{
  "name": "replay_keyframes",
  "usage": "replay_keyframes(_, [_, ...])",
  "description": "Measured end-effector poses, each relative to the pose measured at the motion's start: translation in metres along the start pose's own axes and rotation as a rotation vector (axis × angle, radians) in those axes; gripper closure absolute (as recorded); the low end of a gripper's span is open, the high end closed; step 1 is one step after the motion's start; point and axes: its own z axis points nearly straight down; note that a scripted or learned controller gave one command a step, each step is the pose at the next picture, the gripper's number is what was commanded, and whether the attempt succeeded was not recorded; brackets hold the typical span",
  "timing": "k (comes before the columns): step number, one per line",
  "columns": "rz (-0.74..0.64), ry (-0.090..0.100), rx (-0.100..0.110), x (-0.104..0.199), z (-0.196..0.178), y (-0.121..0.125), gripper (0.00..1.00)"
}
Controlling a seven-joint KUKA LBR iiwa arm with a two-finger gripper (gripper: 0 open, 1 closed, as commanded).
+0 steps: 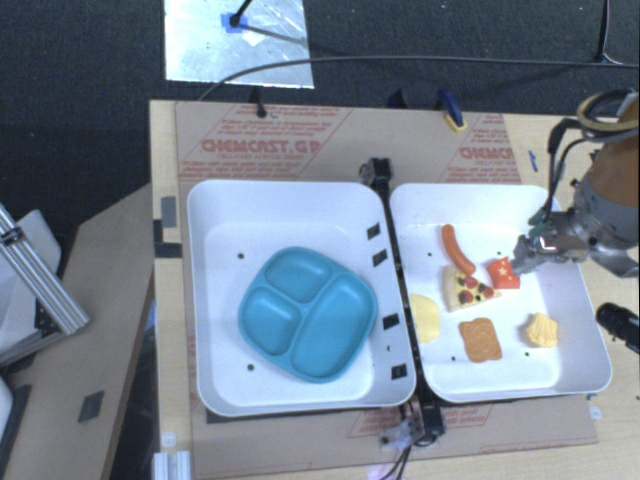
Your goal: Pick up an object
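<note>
From my remote seat I can't tell how the two-finger gripper is set, but it's touching a small red block, with an orange sausage-shaped toy left of it in the right white bin.

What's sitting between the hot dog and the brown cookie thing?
In the camera view, a pizza slice lies between the hot dog and the brown cookie.

Arm over the right bin

The grey arm reached in from the right; its gripper hung low above the right bin's far-right side.
</note>
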Motion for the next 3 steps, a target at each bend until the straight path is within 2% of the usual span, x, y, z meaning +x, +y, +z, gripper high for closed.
replay_keyframes(1, [-0.005,0.003,0.005,0.049,-0.004,0.001,1.0])
replay_keyframes(2, [-0.005,0.004,0.007,0.098,0.014,0.005,1.0])
replay_keyframes(3, [-0.005,0.004,0.006,0.148,0.008,0.009,1.0])
